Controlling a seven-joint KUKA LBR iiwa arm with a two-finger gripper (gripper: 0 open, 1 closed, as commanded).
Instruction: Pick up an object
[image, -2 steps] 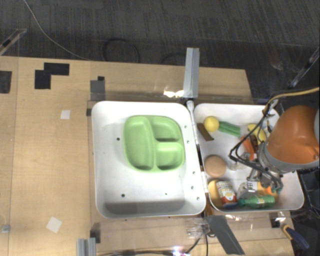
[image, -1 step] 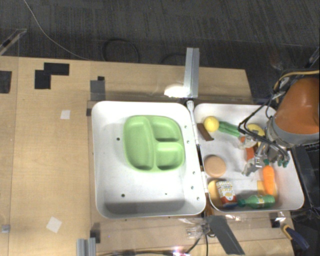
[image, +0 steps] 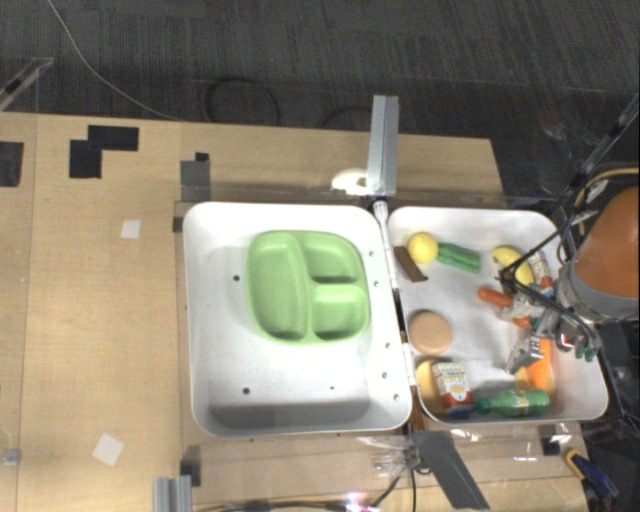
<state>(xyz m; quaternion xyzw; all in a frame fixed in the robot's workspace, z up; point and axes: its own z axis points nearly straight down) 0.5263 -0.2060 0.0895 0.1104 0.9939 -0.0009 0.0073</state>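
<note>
No single thing is named for picking, so the likeliest candidate is judged by nearness: a small orange piece (image: 540, 374) in the near right corner of the right bin (image: 470, 213). The gripper (image: 528, 350) sits just on its left and far side, low among the clutter. Whether it is released, clenched or grasping anything cannot be told; cables and the wrist hide the tip, and nothing is visibly held.

Just near of the orange piece lies a green bottle (image: 515, 403) along the bin's near wall, with a small labelled carton (image: 452, 384) to its left. A round tan disc (image: 431, 331) lies further left. On the far side of the gripper are an orange-red stick (image: 494, 296) and a yellow item (image: 507, 257), partly crossed by black cables. Beyond them, towards the far left corner, are a green cylinder (image: 459, 257), a lemon (image: 423, 248) and a brown block (image: 408, 263). The arm (image: 612, 255) bulks over the bin's right edge. The left bin (image: 215, 300) holds a green divided tray (image: 305, 285), and both bins rest on the desk (image: 90, 330).

The risk I see is crowding. The orange piece lies close to the bottle and the corner walls, so a closing grasp could catch the bottle too, or push the piece against the wall so that it slips out. The loose cables could also snag the stick.
</note>
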